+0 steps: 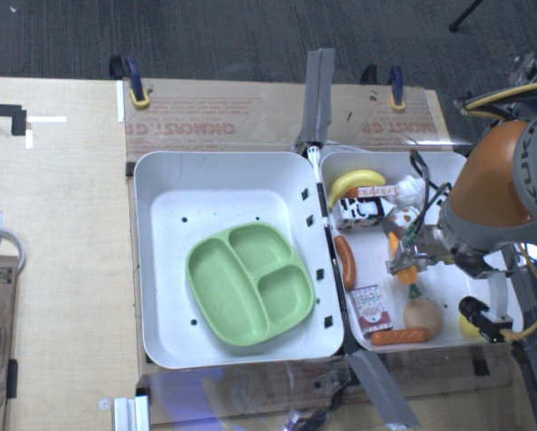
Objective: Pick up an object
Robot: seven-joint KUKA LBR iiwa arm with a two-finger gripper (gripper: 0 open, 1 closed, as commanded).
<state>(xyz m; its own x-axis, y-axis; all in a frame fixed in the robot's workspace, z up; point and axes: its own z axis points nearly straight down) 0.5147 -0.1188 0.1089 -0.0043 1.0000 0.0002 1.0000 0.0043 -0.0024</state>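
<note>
— Over the right bin (448,339), just right of the hot dog (345,260), the gripper (407,260) is hanging low among the clutter. Why there?

— Probably because the pickable things are lying packed together in that bin: banana (354,182) at the far end, small carton (370,304) and a second sausage (399,336) nearer, and something orange right at the tool.

— Is it gripping that?

— I cannot tell; the wrist is hiding it.

— And the green tray (250,283)?

— It is sitting alone in the left bin (161,241), left of the hot dog, too broad to grasp easily.
</note>
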